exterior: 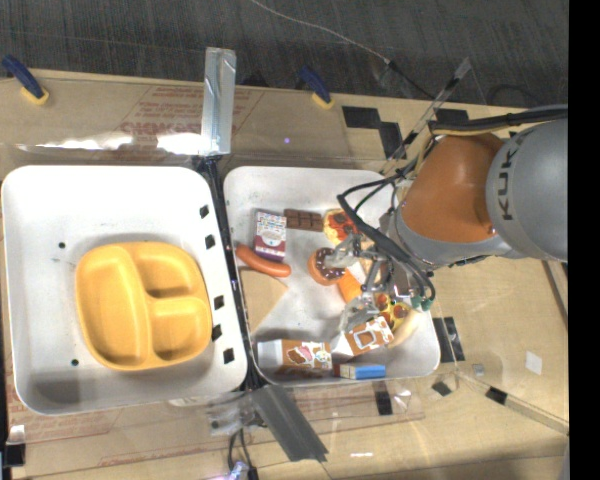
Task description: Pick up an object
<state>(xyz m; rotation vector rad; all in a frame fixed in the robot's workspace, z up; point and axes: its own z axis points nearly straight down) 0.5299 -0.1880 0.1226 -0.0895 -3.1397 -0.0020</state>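
Note:
The right bin (310, 183) holds several toy foods. Among them are a small purple-and-white box (270, 230), a chocolate bar (305, 218), a red sausage (263, 261), a brown donut (329, 265), a tan wedge (268, 294), a bottle lying flat (298, 354) and a blue piece (364, 371). My gripper (368, 293) hangs low over the bin's right side. It is above an orange carrot-like piece (349, 284) and a waffle-like item (371, 336). Cables and the wrist hide much of what lies under it.
The left bin (40, 198) carries a yellow divided tray (140, 303). The grey arm with its orange band (450, 203) covers the right bin's right rim. A metal clamp strip (218, 98) stands at the back between the bins. Cardboard surrounds both bins.

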